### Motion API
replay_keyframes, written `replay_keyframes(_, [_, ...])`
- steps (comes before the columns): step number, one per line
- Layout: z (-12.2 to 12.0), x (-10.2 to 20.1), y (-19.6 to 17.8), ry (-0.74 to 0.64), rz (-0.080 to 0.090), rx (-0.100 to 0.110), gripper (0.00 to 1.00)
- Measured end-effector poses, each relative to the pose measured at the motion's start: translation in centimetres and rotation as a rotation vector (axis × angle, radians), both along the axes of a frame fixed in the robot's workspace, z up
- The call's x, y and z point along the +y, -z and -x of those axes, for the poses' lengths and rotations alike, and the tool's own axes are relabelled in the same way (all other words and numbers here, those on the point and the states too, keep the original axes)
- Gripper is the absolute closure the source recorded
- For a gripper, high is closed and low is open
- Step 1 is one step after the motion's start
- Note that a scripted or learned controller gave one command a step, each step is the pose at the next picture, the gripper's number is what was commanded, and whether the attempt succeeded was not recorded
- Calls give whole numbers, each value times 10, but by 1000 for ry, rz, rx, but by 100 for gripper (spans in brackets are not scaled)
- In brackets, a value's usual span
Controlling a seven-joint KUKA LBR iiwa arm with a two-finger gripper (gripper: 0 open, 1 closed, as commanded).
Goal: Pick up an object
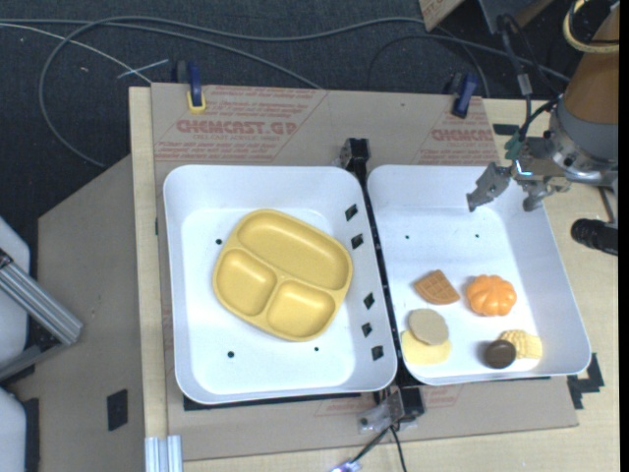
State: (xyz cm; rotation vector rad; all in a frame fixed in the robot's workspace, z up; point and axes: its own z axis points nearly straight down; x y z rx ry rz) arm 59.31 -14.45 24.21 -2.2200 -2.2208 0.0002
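Objects for picking lie in the right bin (pixel 550 264), all in its lower part, toward the bottom of the frame. An orange toy pumpkin (pixel 490 295) sits at the centre right of this group. Just to its left lies a small brown waffle-like piece (pixel 435 288). Below that piece is a round beige disc (pixel 428 326), which rests on a pale yellow flat piece (pixel 423 350) near the bin's lower left corner. At the lower right there is a yellow corn-like piece (pixel 524 343) with a dark brown round thing (pixel 499 354) touching its left side.

The gripper (pixel 506 193) hangs over the upper right part of the same bin, well apart from all these objects. Its two fingers stand spread open, one pointing to the left and one to the right, and nothing is between them. The grey arm with its orange band (pixel 595 91) comes in from the upper right corner of the frame.

The left bin (pixel 187 264) holds a yellow divided plate (pixel 282 274) with three compartments, lying tilted near its middle. Both bins rest on a cardboard sheet (pixel 256 116) with red printing, fixed at its upper edge by blue clamps (pixel 196 85). Black clips (pixel 355 152) join the bins along the middle line.
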Motion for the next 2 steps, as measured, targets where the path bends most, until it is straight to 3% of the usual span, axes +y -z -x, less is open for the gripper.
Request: replay_keyframes(2, [-4,-6,110,0,-2,6,0])
